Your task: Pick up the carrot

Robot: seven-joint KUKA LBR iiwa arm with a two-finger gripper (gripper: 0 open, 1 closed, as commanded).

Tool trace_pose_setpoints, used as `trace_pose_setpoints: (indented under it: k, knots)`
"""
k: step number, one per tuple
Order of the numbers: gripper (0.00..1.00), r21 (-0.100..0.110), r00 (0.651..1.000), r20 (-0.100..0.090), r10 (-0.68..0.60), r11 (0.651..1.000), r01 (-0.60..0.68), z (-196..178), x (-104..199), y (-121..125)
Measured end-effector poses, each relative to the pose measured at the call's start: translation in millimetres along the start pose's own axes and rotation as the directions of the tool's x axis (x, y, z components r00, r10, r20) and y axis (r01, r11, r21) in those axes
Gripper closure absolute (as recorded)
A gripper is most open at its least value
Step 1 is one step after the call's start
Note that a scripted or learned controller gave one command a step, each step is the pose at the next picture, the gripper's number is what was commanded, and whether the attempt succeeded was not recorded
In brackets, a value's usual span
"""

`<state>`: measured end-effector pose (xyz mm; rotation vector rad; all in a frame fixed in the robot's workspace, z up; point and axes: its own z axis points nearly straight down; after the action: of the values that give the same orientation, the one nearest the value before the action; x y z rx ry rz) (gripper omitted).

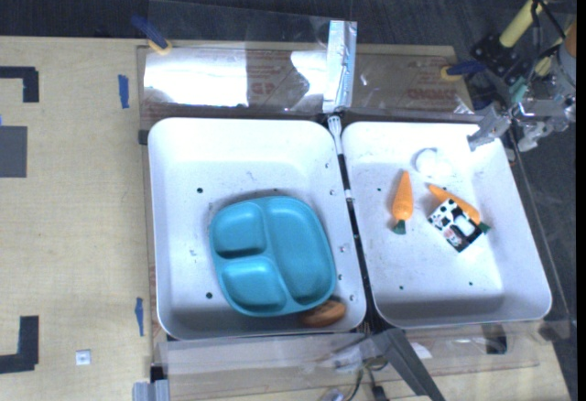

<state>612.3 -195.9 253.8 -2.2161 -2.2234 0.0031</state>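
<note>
Camera view puts the gripper (502, 123) over the far right corner of the right bin (526, 298), at the rim. It is too small and cluttered with cables for me to tell whether it is spread or pressed together. I see nothing held in it. Behind it the arm (540, 33) leads off toward the upper right, with yellow hoses looped around it.

The carrot (401, 198) lies on the floor of the right bin, in the far half and toward the left wall, well apart from the gripper. It lies roughly lengthwise from far to near, with its green end pointing at the near edge. Nothing touches it.

Between the carrot and the right wall lie a pale roundish thing (426, 159) near the far edge and an orange piece (455, 203). The piece is touching a black-and-white patterned block (455, 228) just on its near side.

The left bin (183, 161) holds a blue divided plate (272, 253) set toward the near right corner. A brownish-orange lump (325, 312) sits at the near edge of that bin, tucked partly under the plate's rim — I can't make out what it is.

Clear plastic sheeting (238, 70) stands along the far edges of both bins. The wooden bench (73, 207) carries black marks and bits of blue tape on its left side.
</note>
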Motion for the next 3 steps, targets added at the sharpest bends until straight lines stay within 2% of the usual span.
trace_pose_setpoints:
  k: [1,2,3]
  knots:
    - [0.0,-0.014,0.994,0.001,-0.108,0.994,0.108,138,61,1]
    - [0.0,-0.008,0.948,0.004,-0.319,0.948,0.319,167,92,-38]
    - [1.0,-0.014,0.948,0.007,-0.319,0.948,0.319,157,93,-35]
